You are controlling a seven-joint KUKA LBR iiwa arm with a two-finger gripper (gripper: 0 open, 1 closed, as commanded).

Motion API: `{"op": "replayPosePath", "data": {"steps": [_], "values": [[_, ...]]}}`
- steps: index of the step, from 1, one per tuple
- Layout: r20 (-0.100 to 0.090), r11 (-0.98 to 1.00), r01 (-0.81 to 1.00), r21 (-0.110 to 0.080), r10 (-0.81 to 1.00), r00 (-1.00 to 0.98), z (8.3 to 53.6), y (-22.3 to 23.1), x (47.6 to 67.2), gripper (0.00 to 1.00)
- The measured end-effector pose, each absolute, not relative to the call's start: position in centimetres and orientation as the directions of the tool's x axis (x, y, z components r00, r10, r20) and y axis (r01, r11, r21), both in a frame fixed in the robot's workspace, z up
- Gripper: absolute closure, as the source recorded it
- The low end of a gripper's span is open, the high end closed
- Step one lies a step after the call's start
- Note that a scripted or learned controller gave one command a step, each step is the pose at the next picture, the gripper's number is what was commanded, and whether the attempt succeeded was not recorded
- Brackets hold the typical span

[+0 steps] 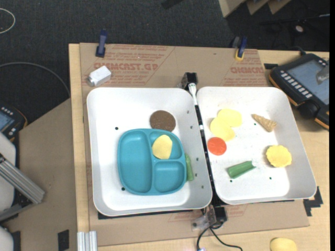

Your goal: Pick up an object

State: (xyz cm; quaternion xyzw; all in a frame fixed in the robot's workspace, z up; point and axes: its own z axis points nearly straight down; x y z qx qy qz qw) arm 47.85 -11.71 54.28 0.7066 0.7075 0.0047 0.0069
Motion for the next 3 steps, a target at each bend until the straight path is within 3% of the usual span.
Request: {"op": "replayPosePath", "data": {"steps": [1,2,3], "values": [[-0.003,0.001,1.0,0.007,1.0,-0.001,54.7,-11.7,48.0,1.0],[0.001,-0.008,1.0,-0.01,1.0,0.008,44.0,-19.1,47.8,1.0],[-0.008,-0.003,1.0,0.013,1.0,0.003,53.7,-22.6,47.9,1.0]]}}
